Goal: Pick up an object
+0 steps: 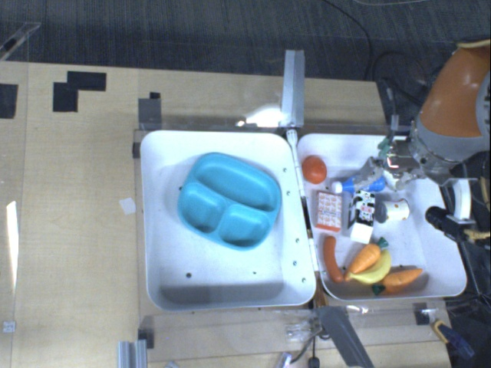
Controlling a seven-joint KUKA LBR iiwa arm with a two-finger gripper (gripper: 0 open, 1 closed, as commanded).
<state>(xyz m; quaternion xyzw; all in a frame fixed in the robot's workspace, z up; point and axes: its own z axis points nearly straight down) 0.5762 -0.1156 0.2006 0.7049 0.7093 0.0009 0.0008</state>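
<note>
Gripper (381,169) is hanging low over the right bin (445,286), near its far wall; spread or pressed together, cannot tell. Pick candidates are lying heaped just nearer than it: orange ball (314,168), red-patterned card (328,210), toy carrot (365,257), banana (374,271). Clustering probably leaves little finger clearance.

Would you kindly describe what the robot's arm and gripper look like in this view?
The arm has a rounded orange band above a grey wrist section. Below it, the gripper is a small grey-and-silver metallic assembly, with dark cabling beside it.
</note>
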